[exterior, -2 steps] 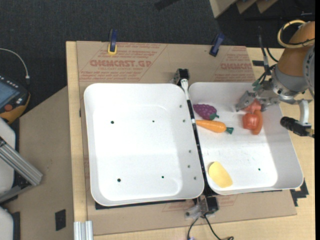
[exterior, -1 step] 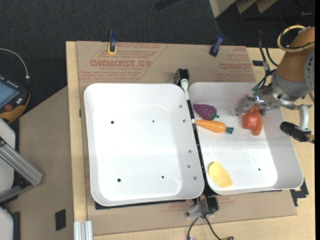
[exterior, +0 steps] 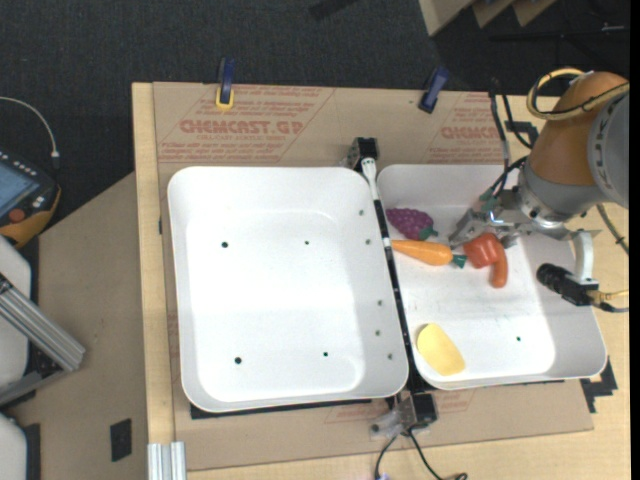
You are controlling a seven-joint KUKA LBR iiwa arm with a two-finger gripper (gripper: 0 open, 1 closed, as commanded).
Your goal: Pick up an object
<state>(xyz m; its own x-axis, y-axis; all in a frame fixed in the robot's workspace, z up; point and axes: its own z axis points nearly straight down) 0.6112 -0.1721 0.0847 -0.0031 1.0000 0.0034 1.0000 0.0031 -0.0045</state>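
Note:
The right bin (exterior: 560,353) holds a purple bunch of grapes (exterior: 410,220), an orange carrot (exterior: 422,253) with a green stub, a red pepper-like toy (exterior: 488,257) and a yellow lemon-like piece (exterior: 439,349). My gripper (exterior: 481,226) hangs low over the middle of this bin, reaching in from the right. Its metal tip is directly above the top of the red toy and close to the carrot's green end. Whether it touches the red toy is unclear from this slant.
The left bin (exterior: 200,268) is beside the right one, split from it by a dark divider rail (exterior: 385,258). Both rest on a cardboard sheet (exterior: 290,118) held by blue clamps at the back. Bare bin floor lies in front of the gripper.

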